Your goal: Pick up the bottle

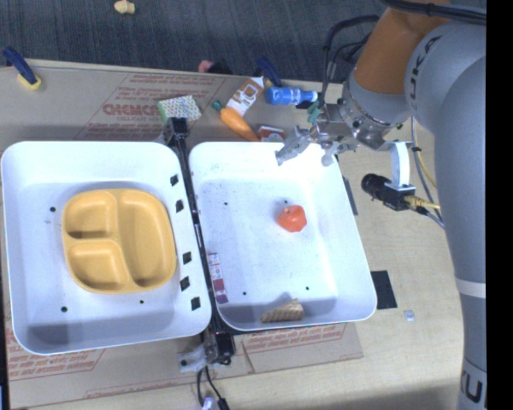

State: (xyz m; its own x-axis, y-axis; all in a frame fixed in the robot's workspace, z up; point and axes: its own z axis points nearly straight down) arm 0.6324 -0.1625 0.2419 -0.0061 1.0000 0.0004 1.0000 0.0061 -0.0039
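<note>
A small blue bottle [284, 96] lies on its side on the cardboard just behind the right bin [350, 254], outside it. My gripper [309, 150] hangs over the far rim of that bin, a little in front of and to the right of the bottle. Its two fingers are spread open with nothing between them. The grey arm with its orange band [393, 45] reaches in from the upper right.
A white-and-orange packet [244, 96] and an orange carrot-like piece [238, 124] lie left of the bottle. The right bin holds a red-orange ball [292, 219] and a tan piece [282, 313]. In the left bin [17, 229] sits a yellow divided plate [118, 239].
</note>
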